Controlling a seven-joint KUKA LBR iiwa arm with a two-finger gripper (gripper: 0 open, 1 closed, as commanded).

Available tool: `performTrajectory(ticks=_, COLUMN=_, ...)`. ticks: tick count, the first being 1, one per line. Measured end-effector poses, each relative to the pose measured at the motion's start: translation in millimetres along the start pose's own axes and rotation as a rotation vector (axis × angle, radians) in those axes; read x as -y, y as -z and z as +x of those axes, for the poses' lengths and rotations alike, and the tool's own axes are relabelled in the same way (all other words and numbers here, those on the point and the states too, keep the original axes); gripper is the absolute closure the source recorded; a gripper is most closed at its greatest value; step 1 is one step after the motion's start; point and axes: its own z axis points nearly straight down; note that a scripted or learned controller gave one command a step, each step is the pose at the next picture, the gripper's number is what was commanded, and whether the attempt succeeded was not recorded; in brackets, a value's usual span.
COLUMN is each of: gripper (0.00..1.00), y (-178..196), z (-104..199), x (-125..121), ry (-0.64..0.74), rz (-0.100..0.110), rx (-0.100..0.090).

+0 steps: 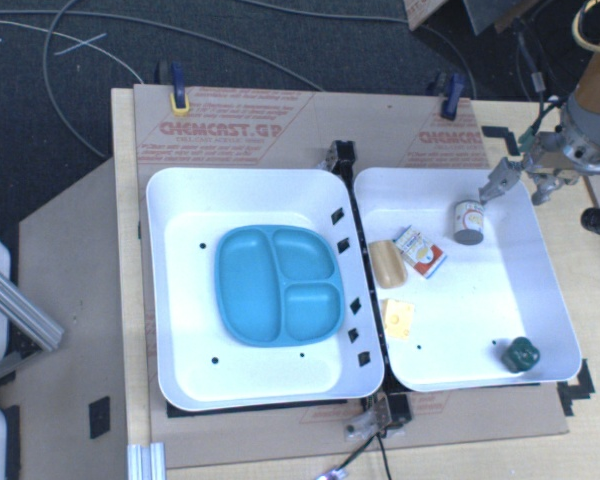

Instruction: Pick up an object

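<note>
The right bin (540, 268) holds several small objects. A grey can (468, 221) lies near its back edge, with a red, white and blue box (420, 251) to its left. A tan bread-like piece (387, 264) rests by the bin's left wall, a yellow cheese-like piece (398, 319) in front of it. A dark green object (521, 354) sits in the front right corner. My gripper (522, 185) hangs over the bin's back right corner, just right of and above the can. It is open, its two fingers spread with nothing between them.
In the left bin (175, 268) lies a blue divided plate (280, 284). Black clips run along the seam between the bins (348, 268). Blue clamps (180, 93) hold the board at the back. Cables cross the dark floor behind.
</note>
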Motion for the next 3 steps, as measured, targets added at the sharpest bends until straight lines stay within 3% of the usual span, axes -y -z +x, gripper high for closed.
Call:
performTrajectory(ticks=1, gripper=0.00, y=10, z=1, x=-3, ry=0.004, rz=-0.015, rx=0.004)
performTrajectory(ticks=3, gripper=0.00, y=-99, z=10, x=-4, ry=0.005, rz=-0.011, rx=0.003)
